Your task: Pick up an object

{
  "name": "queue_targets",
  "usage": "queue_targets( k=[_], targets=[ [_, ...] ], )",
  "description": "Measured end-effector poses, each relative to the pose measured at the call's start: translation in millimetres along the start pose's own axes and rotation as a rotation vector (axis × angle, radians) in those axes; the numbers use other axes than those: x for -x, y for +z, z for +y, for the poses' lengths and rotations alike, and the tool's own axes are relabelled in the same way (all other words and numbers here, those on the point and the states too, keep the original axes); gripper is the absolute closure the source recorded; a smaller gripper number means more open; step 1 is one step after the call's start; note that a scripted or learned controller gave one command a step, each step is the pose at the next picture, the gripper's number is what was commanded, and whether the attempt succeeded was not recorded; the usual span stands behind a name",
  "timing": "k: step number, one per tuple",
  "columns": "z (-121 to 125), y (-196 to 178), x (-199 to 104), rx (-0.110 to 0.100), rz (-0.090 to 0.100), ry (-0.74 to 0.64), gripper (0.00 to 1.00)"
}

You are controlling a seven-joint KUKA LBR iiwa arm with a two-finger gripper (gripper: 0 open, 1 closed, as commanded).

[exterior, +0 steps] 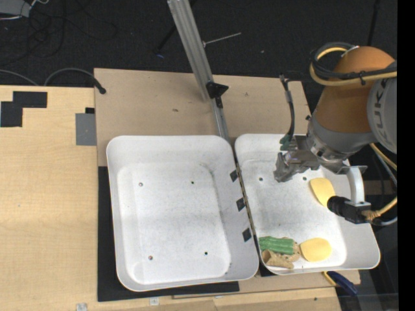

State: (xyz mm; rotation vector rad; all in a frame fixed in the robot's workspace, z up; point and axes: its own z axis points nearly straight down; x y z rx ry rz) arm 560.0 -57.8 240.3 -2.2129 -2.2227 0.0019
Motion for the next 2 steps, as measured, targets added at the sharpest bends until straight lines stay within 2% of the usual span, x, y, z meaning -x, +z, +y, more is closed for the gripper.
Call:
queue_targets(
  k=[2],
  targets=[
    [15.7, 19.7, -92.4, -0.001, -0.001, 0.001, 1.00]
  ],
)
